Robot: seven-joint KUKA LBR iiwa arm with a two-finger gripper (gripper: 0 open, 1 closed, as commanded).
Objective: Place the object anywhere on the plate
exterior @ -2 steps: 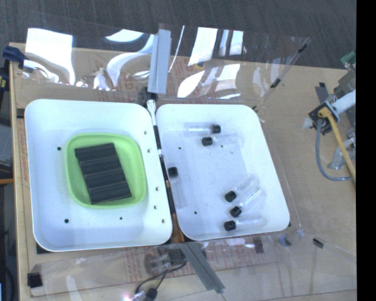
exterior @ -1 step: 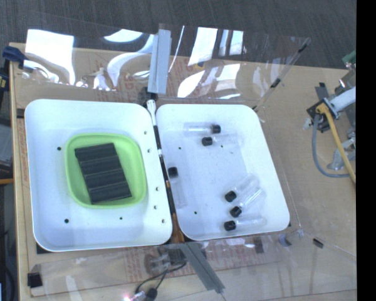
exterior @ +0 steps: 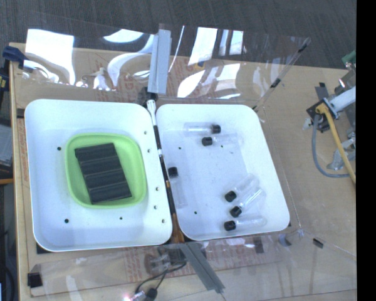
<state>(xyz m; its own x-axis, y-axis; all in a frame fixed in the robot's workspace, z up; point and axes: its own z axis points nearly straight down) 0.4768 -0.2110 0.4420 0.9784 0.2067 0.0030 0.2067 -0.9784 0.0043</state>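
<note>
The dark ribbed rectangular block (exterior: pixel 103 172) already lies flat inside the square lime-green plastic plate (exterior: pixel 135 162) in the left white bin (exterior: pixel 37 168), so placement looks done; I cannot tell the hand's state.

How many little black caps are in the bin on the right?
6: two near the top, one at the left edge, three low on the right.

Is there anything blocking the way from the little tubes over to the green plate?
Yes, partly. The tubes lie in the right bin; the green plate sits in the left bin. The bins' raised rims stand between them, and a dark ridged block covers most of the plate.
</note>
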